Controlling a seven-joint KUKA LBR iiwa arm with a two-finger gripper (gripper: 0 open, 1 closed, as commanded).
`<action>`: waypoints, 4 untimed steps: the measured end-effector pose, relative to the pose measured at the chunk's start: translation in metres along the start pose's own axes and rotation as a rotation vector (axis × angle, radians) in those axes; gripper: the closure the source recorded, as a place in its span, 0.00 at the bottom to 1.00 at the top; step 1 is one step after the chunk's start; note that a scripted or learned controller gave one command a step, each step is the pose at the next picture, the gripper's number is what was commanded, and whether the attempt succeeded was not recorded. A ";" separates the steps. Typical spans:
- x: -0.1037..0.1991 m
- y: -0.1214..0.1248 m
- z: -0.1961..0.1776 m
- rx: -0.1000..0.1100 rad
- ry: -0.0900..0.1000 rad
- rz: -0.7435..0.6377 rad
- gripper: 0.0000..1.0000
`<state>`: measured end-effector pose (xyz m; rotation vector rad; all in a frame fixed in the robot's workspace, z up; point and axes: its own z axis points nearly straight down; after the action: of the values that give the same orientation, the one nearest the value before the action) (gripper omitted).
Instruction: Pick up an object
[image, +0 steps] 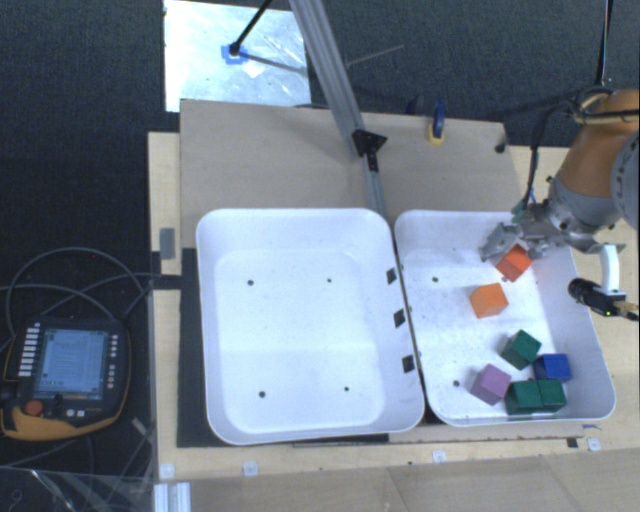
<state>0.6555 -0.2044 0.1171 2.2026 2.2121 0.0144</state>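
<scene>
The lift should be taken straight up and slowly, so that the orange cube is not tipped out of the grasp, and the bin wall to the right should be cleared before any sideways travel. The gripper is seen over the far part of the right bin, its fingers narrowed around the upper edge of that cube, which appears to be gripped between them and tilted. A second orange cube lies just nearer, apart from the gripper, and should be left undisturbed.
</scene>
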 end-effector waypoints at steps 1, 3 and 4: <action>-0.001 0.002 -0.011 -0.004 -0.003 -0.004 1.00; 0.002 0.018 -0.105 0.012 0.005 -0.002 1.00; 0.002 0.020 -0.127 0.014 0.006 -0.001 1.00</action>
<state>0.6728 -0.2012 0.2440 2.2115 2.2229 0.0053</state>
